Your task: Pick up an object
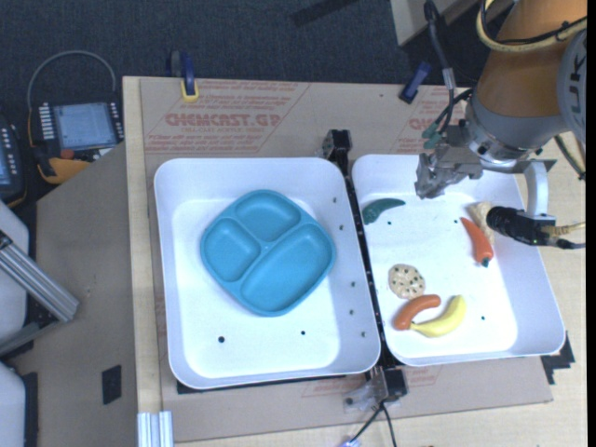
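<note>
I see the end effector (434, 186) hanging over the right bin (531, 343) near its 11 o'clock corner, close to the back rim; whether it is released or clenched I cannot tell. A teal piece (382, 209) lies just beside it at 8 o'clock, near the divider edge. A carrot (478, 240) sits toward 3 o'clock. A cookie (406, 279), sausage (415, 311) and banana (443, 318) cluster at 6 o'clock, leaving bare floor mid-bin. A blue divided plate (268, 251) sits mid-way in the left bin (186, 343).

arm (531, 54) cropped at right edge
</note>
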`<act>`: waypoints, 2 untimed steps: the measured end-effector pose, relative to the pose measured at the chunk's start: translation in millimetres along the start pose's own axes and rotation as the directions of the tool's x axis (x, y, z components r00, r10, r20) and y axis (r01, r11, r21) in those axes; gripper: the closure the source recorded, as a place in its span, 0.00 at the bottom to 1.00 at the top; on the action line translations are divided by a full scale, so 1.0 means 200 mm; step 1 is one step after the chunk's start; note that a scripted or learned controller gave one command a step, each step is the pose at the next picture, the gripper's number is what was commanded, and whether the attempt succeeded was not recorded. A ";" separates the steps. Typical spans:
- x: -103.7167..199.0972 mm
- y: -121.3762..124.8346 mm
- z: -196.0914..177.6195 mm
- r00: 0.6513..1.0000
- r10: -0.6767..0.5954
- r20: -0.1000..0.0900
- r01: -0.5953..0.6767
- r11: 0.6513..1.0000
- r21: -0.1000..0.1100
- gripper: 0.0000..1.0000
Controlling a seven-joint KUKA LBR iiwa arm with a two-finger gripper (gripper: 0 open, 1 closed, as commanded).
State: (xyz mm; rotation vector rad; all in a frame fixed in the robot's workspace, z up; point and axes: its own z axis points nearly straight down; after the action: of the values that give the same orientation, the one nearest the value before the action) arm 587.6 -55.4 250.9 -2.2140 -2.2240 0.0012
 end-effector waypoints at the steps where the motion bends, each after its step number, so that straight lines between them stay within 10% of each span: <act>1: 0.23 -0.08 0.02 1.000 0.000 0.000 0.000 1.000 0.000 1.00; 2: 0.49 -0.22 0.10 1.000 -0.001 -0.001 0.001 1.000 0.001 1.00</act>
State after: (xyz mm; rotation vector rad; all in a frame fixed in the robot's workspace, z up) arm 542.2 42.9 231.6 -2.2117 -2.2238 0.0019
